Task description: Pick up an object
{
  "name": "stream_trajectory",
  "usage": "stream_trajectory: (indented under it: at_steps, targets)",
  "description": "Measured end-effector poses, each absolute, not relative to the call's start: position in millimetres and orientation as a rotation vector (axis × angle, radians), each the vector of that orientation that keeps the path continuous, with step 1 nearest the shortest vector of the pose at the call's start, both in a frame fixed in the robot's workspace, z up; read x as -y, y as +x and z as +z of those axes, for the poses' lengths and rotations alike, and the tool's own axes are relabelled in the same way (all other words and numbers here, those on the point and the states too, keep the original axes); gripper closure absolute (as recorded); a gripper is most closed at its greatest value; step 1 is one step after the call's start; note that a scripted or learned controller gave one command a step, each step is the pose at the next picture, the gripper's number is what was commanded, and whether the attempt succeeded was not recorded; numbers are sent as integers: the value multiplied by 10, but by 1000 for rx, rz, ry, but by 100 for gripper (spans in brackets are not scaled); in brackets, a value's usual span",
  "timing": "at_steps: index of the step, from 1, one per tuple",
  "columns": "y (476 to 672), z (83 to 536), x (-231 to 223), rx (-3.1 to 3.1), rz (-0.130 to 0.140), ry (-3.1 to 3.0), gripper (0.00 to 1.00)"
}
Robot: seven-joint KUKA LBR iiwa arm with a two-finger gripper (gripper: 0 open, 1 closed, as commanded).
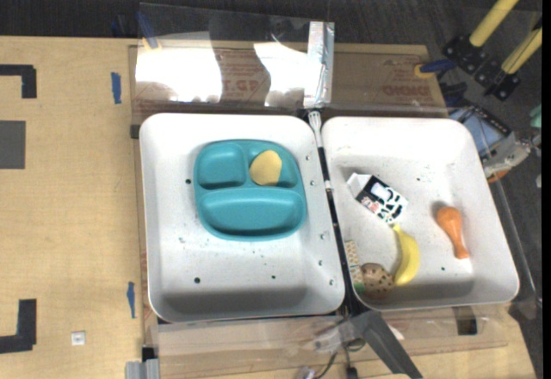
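Picking has not begun: banana [406, 258], carrot [452, 229] and carton [377, 196] lie untouched right of the teal tray [250, 212]; jaws' state cannot be told; next, choose one.

1. The left bin [164, 222] carried a teal divided plate [250, 192] at its middle, a yellow lump [266, 167] in one compartment; bare floor ringed it.
2. The right bin [465, 153] crowded its near half: packet [377, 196], banana [406, 257], carrot [451, 229], cookie [373, 276].
3. Its far half lay open.
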State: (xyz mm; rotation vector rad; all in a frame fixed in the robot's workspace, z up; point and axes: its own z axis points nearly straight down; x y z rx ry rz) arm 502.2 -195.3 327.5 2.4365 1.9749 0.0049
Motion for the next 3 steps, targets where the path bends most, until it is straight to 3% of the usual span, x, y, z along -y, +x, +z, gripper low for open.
stream_trajectory:
  at_steps: [1,2,3]
  targets:
    - [4772,1824,2099,-1918,-9,2497,0]
    - [4808,875,1303,-2231,5,2206,0]
    - [4809,875,1304,-2231,5,2206,0]
